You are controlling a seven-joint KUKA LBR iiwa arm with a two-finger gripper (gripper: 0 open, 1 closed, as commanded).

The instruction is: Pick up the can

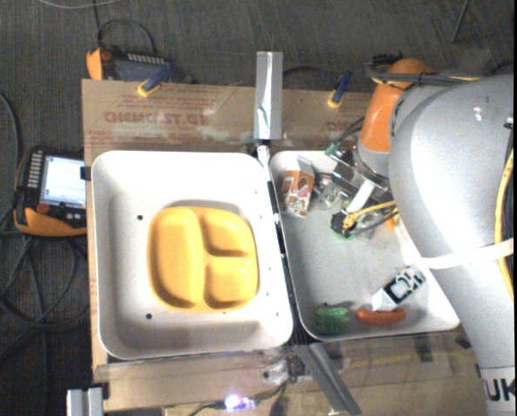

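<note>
The can (297, 192) is small, with an orange-brown and white label. It stands at the far left of the right bin (345, 267), close to the wall between the two bins. My gripper (330, 189) hangs just to the right of the can, at about its height, under the grey arm with the orange band (379, 128). Nothing shows that the can is held; it appears to rest on the bin floor.
A yellow divided plate (204, 256) lies in the left bin (119, 232). Along the right bin's front edge lie a green item (332, 319), a red-orange sausage-like item (381, 316) and a white and black bottle (398, 288). The arm's bulk covers the bin's right side.
</note>
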